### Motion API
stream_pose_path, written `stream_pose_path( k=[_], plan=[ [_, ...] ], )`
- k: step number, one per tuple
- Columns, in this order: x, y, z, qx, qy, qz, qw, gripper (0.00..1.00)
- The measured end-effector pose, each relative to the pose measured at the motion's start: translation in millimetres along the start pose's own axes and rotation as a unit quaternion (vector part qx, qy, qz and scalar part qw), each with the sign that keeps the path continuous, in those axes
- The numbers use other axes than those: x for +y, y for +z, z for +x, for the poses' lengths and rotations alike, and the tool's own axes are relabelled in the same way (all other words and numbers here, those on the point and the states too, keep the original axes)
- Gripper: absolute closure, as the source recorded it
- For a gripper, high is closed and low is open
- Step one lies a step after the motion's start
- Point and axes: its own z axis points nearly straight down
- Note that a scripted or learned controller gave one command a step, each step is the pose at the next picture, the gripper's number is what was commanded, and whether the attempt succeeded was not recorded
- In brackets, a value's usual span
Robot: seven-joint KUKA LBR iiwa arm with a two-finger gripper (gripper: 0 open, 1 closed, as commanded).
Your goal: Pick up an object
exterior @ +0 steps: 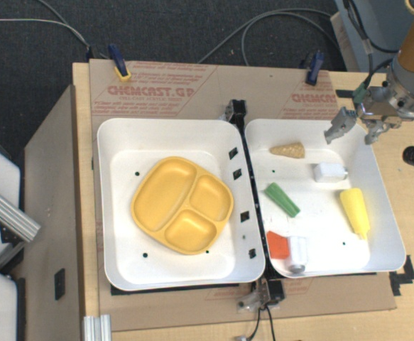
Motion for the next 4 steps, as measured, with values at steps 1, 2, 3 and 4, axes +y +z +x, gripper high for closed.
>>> stream_pose_path(
  k=[1, 2, 3, 4],
  plan=[
    [2, -7, 0, -0.001, -0.001, -0.006, 1.0000, 0.00],
    [1, 36, 5, -0.001, -0.001, -0.004, 1.0000, 0.00],
    [6, 83, 13, 0.000, -0.002, -0.003, 1.0000, 0.00],
    [12, 128, 10, -0.001, -0.001, -0.004, 1.0000, 0.00]
  ],
)
